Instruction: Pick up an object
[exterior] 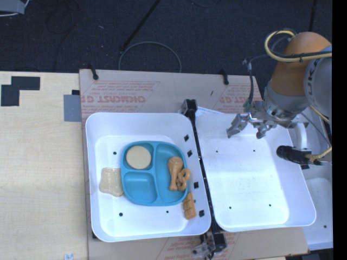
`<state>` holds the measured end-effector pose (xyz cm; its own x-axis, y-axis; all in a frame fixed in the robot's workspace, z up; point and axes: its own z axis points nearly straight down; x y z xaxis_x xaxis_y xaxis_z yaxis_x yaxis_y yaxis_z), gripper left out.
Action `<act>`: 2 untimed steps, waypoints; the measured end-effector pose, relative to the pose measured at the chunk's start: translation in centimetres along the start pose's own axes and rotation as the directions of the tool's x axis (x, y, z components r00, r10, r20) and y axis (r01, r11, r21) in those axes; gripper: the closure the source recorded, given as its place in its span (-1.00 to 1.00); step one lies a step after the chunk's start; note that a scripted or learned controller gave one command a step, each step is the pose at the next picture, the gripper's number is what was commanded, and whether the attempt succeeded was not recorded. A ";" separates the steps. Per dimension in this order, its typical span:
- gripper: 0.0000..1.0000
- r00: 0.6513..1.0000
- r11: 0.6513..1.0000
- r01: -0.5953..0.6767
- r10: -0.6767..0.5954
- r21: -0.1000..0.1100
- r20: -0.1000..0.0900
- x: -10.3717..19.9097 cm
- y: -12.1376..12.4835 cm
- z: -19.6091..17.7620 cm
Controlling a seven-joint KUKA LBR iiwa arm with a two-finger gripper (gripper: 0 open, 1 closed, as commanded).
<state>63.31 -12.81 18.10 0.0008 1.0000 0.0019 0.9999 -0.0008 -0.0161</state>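
Nearest the camera, in the left shallow white plastic bin, a small tan ridged food piece lies on the bin floor just beside the lower right corner of a blue three-compartment plastic tray. A pale beige bread-like slab lies touching or just beside the tray's left edge. Within the tray, a tan twisted pretzel-shaped piece occupies the right compartment, its long axis running roughly near to far, and a round cream-coloured disc sits in the upper left compartment. The right white bin adjoins across the central divider. Farther back, over that bin's far edge, the gripper hangs with its two fingers spread apart and nothing between them. Every candidate object therefore lies to the gripper's left in this view and nearer the camera, across the divider; the pretzel-shaped piece appears closest. Judgement: the grasp is not yet begun.
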 end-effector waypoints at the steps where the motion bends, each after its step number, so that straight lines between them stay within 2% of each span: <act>1: -1.00 1.000 1.000 0.002 -0.002 -0.015 0.002 0.0 0.3 -0.9; 2: -1.00 1.000 1.000 0.001 -0.001 -0.011 0.002 -0.6 0.2 3.6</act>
<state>63.42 -13.38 14.50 -0.0006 1.0000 0.0003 1.0000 0.0006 -0.0054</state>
